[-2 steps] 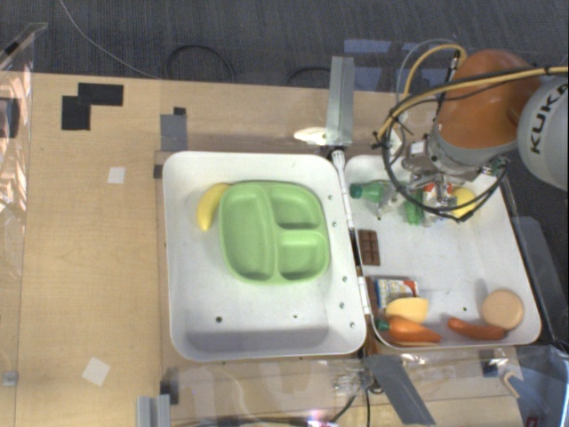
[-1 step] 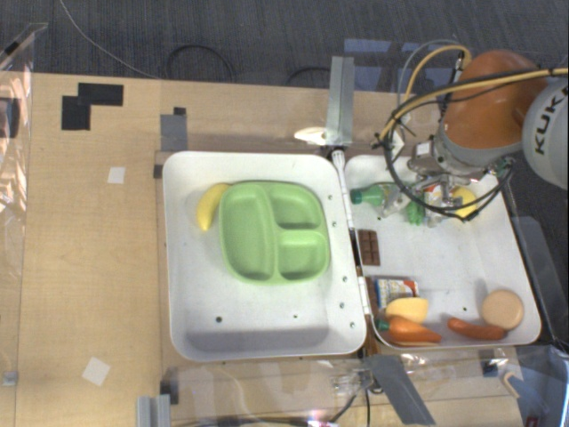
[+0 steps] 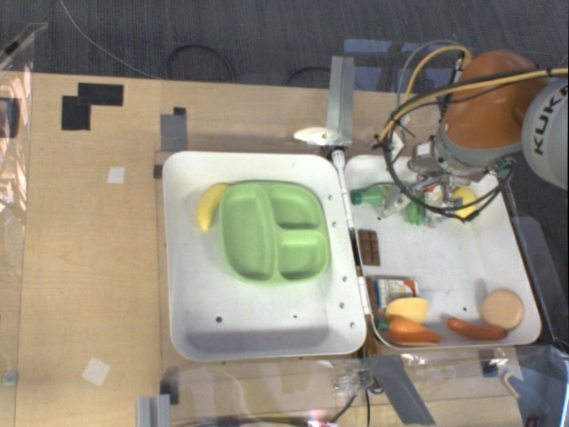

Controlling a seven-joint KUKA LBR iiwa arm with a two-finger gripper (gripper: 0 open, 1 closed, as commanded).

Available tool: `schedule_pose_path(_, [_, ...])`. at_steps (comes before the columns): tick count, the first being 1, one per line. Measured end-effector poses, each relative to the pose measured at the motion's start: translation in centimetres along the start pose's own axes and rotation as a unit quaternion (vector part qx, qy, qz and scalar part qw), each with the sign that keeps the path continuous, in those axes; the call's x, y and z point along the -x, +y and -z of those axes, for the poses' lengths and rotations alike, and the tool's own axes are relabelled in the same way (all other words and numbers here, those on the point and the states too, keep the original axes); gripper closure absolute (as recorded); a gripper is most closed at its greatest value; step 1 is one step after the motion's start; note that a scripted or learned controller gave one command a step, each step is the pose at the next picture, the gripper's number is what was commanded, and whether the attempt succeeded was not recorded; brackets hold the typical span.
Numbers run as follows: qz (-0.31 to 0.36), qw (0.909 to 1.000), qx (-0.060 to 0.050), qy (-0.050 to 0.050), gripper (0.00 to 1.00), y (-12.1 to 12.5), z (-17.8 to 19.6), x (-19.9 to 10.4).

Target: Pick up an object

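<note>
My gripper (image 3: 433, 196) hangs low over the far end of the right bin (image 3: 498, 256), half hidden by the orange wrist band and looped cables. Right under and beside it lie a green bottle-shaped toy (image 3: 368, 197), a small green piece (image 3: 414, 213) and a yellow piece (image 3: 465, 200). Whether any of them touches the gripper I cannot tell. A brown chocolate bar (image 3: 370, 246) lies by the bin's left wall. At the near end sit a small printed box (image 3: 396, 287), a yellow fruit (image 3: 407, 309), a carrot (image 3: 412, 331), a red sausage (image 3: 476, 329) and a round tan bun (image 3: 502, 308).
The left bin (image 3: 191, 292) holds a green divided plate (image 3: 271, 231) with a banana (image 3: 209, 205) against its left edge. A metal post (image 3: 340, 100) stands at the far end between the bins. Cables arc above the arm's wrist.
</note>
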State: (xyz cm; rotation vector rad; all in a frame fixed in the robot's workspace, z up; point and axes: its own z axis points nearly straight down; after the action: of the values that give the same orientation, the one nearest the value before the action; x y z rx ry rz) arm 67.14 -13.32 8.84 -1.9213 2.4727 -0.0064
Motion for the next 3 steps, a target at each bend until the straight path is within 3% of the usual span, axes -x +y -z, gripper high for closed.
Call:
schedule_pose_path(1, [0.006, 1.0000, 0.000, 0.000, 0.00, -0.1, 0.0, -0.5])
schedule_pose_path(2, [0.045, 0.9990, -0.002, 0.001, 0.00, -0.8, 0.2, -3.0])
schedule_pose_path(3, [0.011, 0.9999, -0.002, 0.001, 0.00, -1.9, 0.3, -7.0])
